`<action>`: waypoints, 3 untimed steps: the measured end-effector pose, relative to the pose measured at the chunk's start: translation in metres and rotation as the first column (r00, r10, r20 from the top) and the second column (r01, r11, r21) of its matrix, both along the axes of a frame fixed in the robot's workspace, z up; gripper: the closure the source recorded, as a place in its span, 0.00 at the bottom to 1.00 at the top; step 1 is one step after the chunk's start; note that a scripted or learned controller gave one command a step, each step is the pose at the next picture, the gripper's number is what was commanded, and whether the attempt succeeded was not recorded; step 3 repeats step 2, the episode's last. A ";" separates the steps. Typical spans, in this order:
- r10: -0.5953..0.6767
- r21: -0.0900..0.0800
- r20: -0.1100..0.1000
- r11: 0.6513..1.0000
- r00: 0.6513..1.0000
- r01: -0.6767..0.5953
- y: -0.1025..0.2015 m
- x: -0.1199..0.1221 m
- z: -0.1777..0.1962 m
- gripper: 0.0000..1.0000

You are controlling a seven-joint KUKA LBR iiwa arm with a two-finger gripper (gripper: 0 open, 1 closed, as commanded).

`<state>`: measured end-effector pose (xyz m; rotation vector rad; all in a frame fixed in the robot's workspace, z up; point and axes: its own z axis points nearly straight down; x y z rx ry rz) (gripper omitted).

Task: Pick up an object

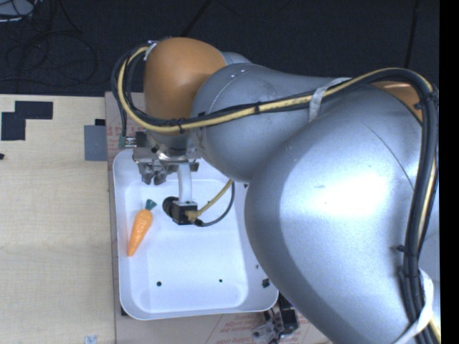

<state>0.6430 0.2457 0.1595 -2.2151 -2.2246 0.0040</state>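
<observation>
Item 1, arm point(344, 192): grey. It enters from the right and covers most of the right half of my view. Its orange band point(179, 70) sits at the far end, above the wrist.

Item 2, gripper point(159, 169): it hangs below the orange band, over the far left part of the white bin point(179, 308), close to the bin's far wall. From this angle I cannot tell whether it is apart or together. I see nothing held in it.

Item 3, carrot point(139, 231): a toy with an orange body and a small green top. It lies on the bin floor near the left wall. The green top points to the far side and the narrow tip to the near side, leaning slightly left. The top is just on the near side of the gripper and apart from it. The carrot lies flat and free.

Item 4, white bin: shallow, with rounded corners. Its right side is hidden under the arm. I see two small dark dots point(158, 284) on the floor towards the near wall.

Item 5, pale board point(50, 213): tan. It lies to the left of the bin and carries flat black shapes point(29, 117) and a grey square point(93, 142) at its far edge.

Item 6, brown card with red print point(229, 325): it shows just beyond the bin's near rim.
</observation>
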 end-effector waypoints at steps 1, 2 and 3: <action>-0.002 -0.001 0.000 1.000 1.000 0.002 -0.002 0.000 0.001 0.00; -0.002 -0.003 -0.003 1.000 1.000 0.002 -0.002 -0.001 -0.032 0.00; -0.002 -0.003 -0.003 1.000 1.000 0.002 -0.002 -0.001 -0.032 0.00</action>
